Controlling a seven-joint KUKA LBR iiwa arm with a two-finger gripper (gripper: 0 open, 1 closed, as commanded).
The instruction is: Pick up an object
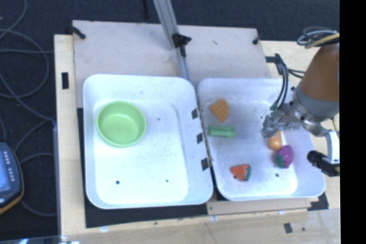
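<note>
Camera view: 2 white bins lie side by side, the left bin (171, 191) holding a green bowl (121, 123) at centre left of the frame, the right bin (240, 94) holding an orange wedge (219, 110), a green stick (222, 132) and a red-and-green piece (241, 172). At centre right the gripper (274, 128) is lowered over a small orange ball (275, 141), just above a purple-and-green piece (283, 156); whether it is open, closed or touching the ball cannot be told. The ball is round, glossy and partly hidden beneath the gripper.

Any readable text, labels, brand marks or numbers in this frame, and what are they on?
None can be read.
The dark device at the left edge shows a pale panel, too small and blurred to read.
The green bowl, both white bins and the toy foods by the gripper carry no visible markings.
</note>
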